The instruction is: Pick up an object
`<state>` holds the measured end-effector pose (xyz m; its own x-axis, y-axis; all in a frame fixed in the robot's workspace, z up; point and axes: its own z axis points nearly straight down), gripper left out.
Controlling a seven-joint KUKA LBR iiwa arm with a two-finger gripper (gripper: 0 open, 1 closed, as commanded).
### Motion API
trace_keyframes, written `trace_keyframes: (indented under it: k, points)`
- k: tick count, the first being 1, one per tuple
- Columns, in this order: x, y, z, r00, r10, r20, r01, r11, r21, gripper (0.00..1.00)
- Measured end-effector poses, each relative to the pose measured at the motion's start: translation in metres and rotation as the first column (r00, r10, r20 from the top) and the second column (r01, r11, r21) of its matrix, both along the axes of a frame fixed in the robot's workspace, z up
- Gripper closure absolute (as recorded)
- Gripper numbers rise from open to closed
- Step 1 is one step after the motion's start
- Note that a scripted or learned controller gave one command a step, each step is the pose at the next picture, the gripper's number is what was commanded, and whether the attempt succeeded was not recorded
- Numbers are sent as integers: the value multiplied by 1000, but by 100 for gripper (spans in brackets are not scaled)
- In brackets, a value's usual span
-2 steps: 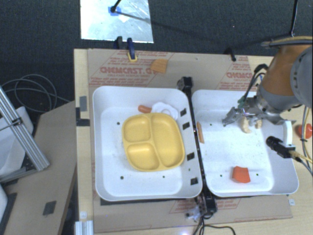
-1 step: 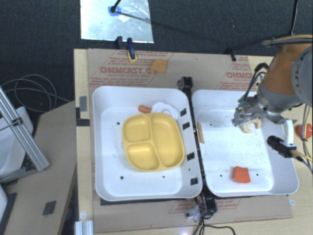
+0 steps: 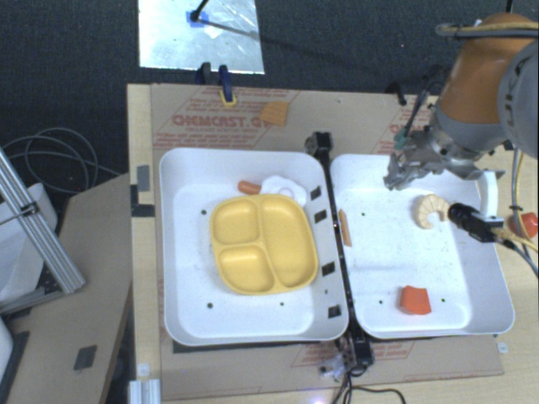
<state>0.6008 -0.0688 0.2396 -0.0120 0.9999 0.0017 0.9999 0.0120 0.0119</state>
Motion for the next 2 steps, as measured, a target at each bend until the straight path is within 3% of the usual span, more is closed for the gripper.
trace_keyframes:
  k: [1, 2]
  points:
    - [-8, -38, 220, 1000, -7, 10, 7, 1000, -6, 100]
    - [-92, -84, 302, 1000, -16, 1, 16, 1000, -5, 100]
